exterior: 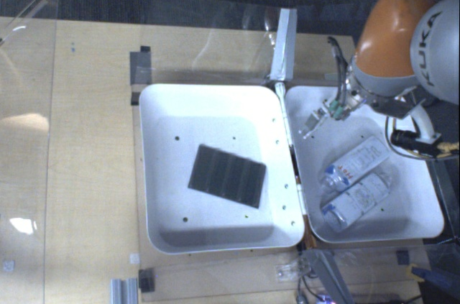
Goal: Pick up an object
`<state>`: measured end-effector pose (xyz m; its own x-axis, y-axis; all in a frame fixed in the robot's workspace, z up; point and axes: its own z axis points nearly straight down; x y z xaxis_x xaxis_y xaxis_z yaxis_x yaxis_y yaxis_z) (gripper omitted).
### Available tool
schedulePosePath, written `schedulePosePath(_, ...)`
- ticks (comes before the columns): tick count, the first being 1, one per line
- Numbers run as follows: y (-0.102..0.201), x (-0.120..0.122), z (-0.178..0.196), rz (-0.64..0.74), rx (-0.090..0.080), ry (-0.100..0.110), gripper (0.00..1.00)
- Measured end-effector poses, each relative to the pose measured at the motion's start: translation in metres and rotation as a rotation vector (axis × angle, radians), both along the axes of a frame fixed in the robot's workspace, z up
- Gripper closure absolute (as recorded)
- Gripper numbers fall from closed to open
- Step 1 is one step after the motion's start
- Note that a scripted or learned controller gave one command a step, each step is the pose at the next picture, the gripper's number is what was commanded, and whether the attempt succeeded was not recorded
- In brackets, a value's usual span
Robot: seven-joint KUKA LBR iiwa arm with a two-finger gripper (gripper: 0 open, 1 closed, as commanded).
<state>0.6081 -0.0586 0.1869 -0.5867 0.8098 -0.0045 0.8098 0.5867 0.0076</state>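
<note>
The two-finger gripper (316,121) shows as thin pale prongs w/ a small green-tinted part behind them, tips angled down-left over the rear-left corner of the right shallow white bin (431,223). Nothing sits between the tips; they look slightly parted, but they are small and blurred, so I can't tell how far open they are. Behind the gripper, the wrist runs up-right into the grey KUKA arm (431,44), whose orange band (388,26) bulges large at the view's upper right; black cables loop beside it, and an orange-tipped fitting hangs at approx. the bin's right rim. Well apart from the tips, toward the front of the same bin, lie two clear plastic water bottles: one w/ a white label carrying red print (357,162), tilted diagonally w/ its cap end down-left, and a second clear bottle (357,199) just beside it, nearer the front edge, parallel, seemingly touching it. Both rest flat on the bin floor. The left shallow white bin (162,108) holds a dark grey ribbed rectangular pad (227,175), lying flat, rotated slightly, near the middle. The bins sit side by side on a light wooden bench (79,152), w/ a grey metal divider post (282,51) rising at the back between them.
</note>
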Motion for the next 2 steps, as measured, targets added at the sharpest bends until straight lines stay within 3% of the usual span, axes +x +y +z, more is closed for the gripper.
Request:
schedulePosePath(1,-0.006,-0.047,-0.001,-0.040,0.000,0.003,0.00)
schedulePosePath(2,-0.064,-0.071,-0.097,0.018,-0.003,-0.006,0.00)
